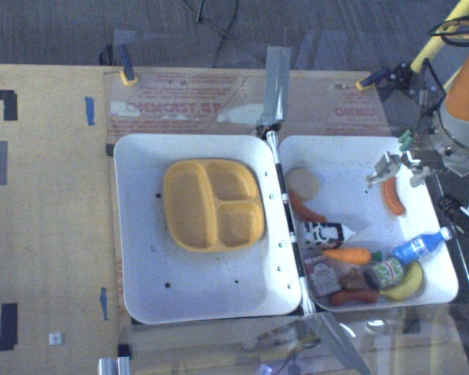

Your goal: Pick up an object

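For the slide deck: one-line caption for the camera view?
Gripper poised above an orange sausage in the right bin; yellow divided plate in the left bin.

The KUKA arm (461,104) is being seen at the three o'clock edge of the camera view, reaching in towards nine o'clock. Its orange band (463,92) is being shown near two o'clock, with the grey wrist just below it. The gripper (397,169) is being held out from the wrist towards nine o'clock, low over the bench. Its two pale fingers (381,168) are being kept spread apart, one towards nine o'clock and one towards three o'clock, with nothing being gripped between them.
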`<action>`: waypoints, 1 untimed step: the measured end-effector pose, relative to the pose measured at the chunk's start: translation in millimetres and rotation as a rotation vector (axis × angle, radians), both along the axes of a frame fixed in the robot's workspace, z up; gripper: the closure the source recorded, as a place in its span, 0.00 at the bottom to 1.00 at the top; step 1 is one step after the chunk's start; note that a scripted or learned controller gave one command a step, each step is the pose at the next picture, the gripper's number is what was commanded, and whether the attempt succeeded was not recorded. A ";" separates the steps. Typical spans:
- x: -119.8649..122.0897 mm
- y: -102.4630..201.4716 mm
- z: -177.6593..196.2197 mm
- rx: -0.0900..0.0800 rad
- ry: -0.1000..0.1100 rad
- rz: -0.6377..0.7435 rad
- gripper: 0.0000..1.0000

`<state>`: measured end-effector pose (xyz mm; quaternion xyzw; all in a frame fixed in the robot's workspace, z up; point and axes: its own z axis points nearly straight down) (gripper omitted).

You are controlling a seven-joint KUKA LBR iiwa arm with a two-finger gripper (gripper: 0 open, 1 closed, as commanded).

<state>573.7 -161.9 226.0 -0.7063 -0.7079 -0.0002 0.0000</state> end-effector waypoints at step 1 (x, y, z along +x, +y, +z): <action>-5.4 -40.4 -119.7 -0.001 0.000 0.010 0.00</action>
